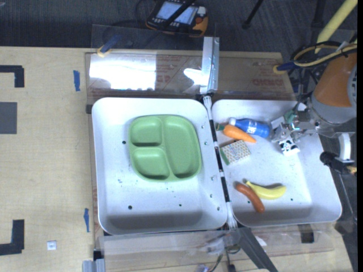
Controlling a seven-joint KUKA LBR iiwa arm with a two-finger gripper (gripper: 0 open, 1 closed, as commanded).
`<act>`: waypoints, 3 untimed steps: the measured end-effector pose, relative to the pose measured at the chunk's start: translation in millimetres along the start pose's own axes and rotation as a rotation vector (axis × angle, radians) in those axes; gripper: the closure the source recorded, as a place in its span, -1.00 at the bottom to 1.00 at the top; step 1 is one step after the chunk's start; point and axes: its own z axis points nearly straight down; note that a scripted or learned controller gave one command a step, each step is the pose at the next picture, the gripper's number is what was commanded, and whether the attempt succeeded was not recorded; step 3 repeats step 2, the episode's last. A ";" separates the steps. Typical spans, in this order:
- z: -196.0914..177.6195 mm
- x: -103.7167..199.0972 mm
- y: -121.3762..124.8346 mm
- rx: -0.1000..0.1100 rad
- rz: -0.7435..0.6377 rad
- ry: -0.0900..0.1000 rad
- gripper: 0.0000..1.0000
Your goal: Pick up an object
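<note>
The right bin (317,174) holds a blue bottle (253,127) with an orange carrot (239,133) lying against its near side. A speckled tan block (236,151) lies just in front of them. A yellow banana (267,190) and a red sausage-shaped piece (250,197) rest toward the front. My gripper (291,128) hangs low at the bin's back right, right of the bottle. A small black-and-white object (289,147) sits directly in front of it; whether they touch is unclear.
The left bin (108,169) carries a green divided plate (165,147). A raised divider (217,157) separates the bins. A clear panel (147,67) stands behind the left bin. Cables and a stand crowd the far right.
</note>
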 end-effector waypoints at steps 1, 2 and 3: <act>-89.0 57.0 -20.0 0.008 -0.068 0.001 1.00; -85.8 157.3 36.0 0.006 -0.213 0.001 1.00; -85.8 157.3 36.0 0.006 -0.213 0.001 1.00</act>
